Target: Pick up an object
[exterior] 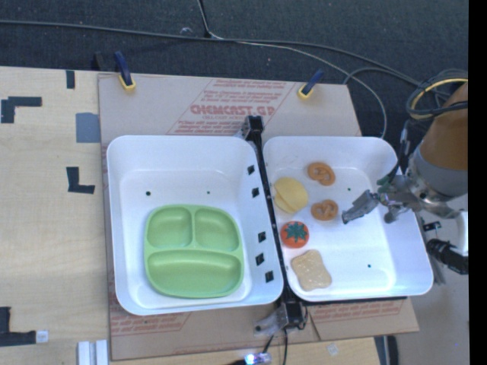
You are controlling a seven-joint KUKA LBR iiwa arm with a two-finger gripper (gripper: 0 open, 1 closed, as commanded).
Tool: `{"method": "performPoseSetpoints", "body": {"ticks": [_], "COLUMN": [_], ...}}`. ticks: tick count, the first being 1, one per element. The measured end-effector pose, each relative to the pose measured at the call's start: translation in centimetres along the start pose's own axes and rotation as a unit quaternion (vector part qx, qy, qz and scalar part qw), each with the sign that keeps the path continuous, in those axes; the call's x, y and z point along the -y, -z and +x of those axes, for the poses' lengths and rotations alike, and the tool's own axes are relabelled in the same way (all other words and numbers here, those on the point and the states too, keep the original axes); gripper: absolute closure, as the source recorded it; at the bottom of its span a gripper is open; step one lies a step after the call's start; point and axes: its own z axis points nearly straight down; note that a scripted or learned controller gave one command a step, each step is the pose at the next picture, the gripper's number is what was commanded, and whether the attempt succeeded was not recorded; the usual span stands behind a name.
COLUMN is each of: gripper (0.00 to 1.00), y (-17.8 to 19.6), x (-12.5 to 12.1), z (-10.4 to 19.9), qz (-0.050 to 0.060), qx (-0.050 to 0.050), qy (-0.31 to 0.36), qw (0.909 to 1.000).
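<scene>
The right bin (407,268) holds several toy foods: a yellow piece (290,195), two brown pretzels (321,173) (325,210), a red tomato (295,234) and a slice of bread (311,269). My gripper (374,210) hangs over the right half of this bin, just right of the lower pretzel. It is open, with its fingers spread and nothing between them. One finger (356,210) points left toward that pretzel without touching it.
A green divided plate (193,251) lies in the left bin (125,204). A black divider (262,211) runs between the bins. Cables cross the dark floor behind, and the arm's grey and orange wrist (445,154) stands at the right edge.
</scene>
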Motion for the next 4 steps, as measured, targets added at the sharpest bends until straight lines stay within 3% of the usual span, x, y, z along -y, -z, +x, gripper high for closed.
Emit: {"method": "performPoseSetpoints", "body": {"ticks": [1,3,4], "gripper": [0.0,0.0,0.0], "y": [0.7,-11.3,-11.2], "x": [-0.3,0.3,0.2], "z": [0.0,-0.1,-0.2], "qz": [-0.006,-0.007,-0.008], "qx": [0.001,0.002,0.002], "qy": [0.002,0.002,0.002], "qw": [1.0,1.0,1.0]}}
